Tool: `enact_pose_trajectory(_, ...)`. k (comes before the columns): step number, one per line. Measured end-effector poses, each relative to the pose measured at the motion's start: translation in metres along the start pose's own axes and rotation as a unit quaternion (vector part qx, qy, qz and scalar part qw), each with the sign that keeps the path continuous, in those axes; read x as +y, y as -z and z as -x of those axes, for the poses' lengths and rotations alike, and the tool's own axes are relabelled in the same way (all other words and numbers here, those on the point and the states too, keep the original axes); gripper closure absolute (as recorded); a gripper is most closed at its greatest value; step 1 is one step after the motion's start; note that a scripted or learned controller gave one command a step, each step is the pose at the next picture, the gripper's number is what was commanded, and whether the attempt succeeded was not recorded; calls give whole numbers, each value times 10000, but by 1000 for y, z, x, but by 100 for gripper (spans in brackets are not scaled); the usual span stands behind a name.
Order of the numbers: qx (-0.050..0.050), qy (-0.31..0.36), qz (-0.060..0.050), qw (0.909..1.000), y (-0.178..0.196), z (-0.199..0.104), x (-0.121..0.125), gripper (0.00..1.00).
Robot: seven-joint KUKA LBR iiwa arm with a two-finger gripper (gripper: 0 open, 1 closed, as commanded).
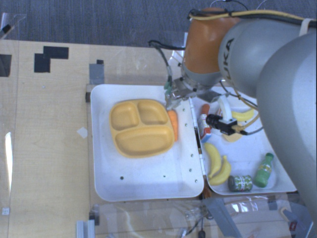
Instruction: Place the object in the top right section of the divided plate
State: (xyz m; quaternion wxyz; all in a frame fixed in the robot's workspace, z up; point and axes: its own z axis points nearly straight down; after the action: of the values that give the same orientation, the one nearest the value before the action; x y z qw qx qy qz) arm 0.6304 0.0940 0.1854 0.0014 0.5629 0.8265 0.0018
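A yellow divided plate (pixel 141 128) lies in the left bin (pixel 143 182), with two small sections at the top and one wide section below. An orange carrot (pixel 173 125) lies lengthwise against the plate's right rim, beside the top right section. My gripper (pixel 170 101) hangs just above the carrot's far end, at the plate's top right corner. The wrist hides how it meets the carrot.
The right bin (pixel 247 155) holds two bananas (pixel 218 163), a green can (pixel 240 183), a green bottle (pixel 264 170), a red-and-white tube (pixel 204 122) and another yellow fruit (pixel 245 116). The arm covers the right bin's far part.
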Motion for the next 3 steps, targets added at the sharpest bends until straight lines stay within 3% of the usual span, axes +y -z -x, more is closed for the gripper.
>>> enact_pose_trajectory(1,-7,243,1,9997,1,62,-41,100)
enact_pose_trajectory(2,-6,1288,12,9917,1,38,8,100)
enact_pose_trajectory(3,-18,1726,23,9850,2,73,14,100)
